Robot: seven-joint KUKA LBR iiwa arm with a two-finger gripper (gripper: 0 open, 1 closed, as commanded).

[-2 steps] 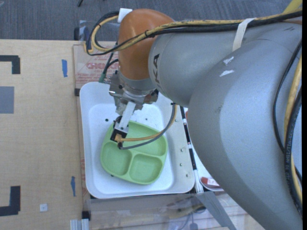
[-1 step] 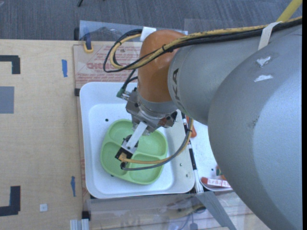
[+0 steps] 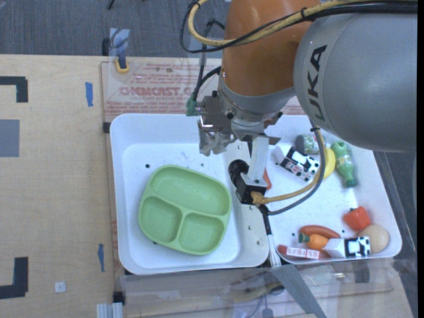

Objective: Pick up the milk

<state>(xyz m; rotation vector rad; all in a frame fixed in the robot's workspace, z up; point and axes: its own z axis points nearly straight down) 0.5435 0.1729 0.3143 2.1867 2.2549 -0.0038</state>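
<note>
Hovering with the gripper [image 3: 216,144] over the far right corner of the left bin [image 3: 119,197], beside the divide, probably staging for a reach across; offering no clear look at how wide the grip is set. Leaving the milk [image 3: 298,165], a cow-patched carton, lying askew in the right bin [image 3: 374,194], just beside a banana [image 3: 328,164] and a green bottle [image 3: 343,165], untouched. Showing a second cow-patched pack [image 3: 358,246] at that bin's near edge, and a green divided plate [image 3: 184,209] filling much of the left bin.

Cropped at right, the arm [image 3: 344,65] hides the far rim of the right bin [image 3: 379,197].
</note>
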